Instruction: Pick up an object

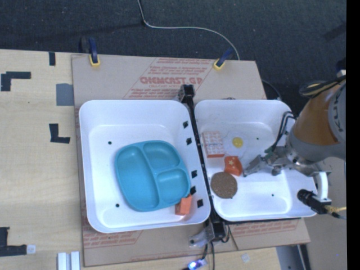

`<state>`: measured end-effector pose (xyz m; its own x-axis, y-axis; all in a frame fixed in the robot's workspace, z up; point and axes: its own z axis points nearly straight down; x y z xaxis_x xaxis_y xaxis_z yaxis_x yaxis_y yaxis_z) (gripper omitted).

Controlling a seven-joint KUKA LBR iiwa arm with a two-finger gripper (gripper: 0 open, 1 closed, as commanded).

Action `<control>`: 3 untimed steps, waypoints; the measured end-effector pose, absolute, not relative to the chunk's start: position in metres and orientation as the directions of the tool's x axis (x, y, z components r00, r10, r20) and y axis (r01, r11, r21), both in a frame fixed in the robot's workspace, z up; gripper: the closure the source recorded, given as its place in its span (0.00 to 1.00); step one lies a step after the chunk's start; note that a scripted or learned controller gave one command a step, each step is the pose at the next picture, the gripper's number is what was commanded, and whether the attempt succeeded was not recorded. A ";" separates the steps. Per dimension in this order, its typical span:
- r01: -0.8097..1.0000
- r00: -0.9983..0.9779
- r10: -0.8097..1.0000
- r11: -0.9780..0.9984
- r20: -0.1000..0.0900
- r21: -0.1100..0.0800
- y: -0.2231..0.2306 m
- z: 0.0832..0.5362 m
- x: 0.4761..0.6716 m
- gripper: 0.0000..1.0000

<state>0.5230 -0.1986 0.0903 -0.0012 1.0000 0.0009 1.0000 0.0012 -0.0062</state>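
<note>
Here the arm (318, 125) reaches into the right bin (281, 210), its gripper (251, 167) low over the bin floor, just right of a small orange block (233, 165). The fingers look spread, with nothing between them. The block is squat, with no clear long axis. A brown round disc (224, 185) lies just below it, and a red-patterned white card (212, 143) above, its long side running up the bin. In the left bin (90, 151) sits a blue divided plate (152, 175), an orange piece (184, 206) at its lower right edge.

bare floor along right bin (281, 108) front, orange block (233, 165) and brown disc (224, 185) crowding its left
</note>
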 end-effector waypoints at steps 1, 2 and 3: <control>1.000 -0.003 1.000 0.003 0.001 -0.003 -0.198 0.103 0.524 1.00; 1.000 -0.001 1.000 0.001 -0.001 0.003 -0.196 0.150 0.517 1.00; 1.000 -0.002 1.000 0.002 -0.001 0.003 -0.198 0.192 0.518 1.00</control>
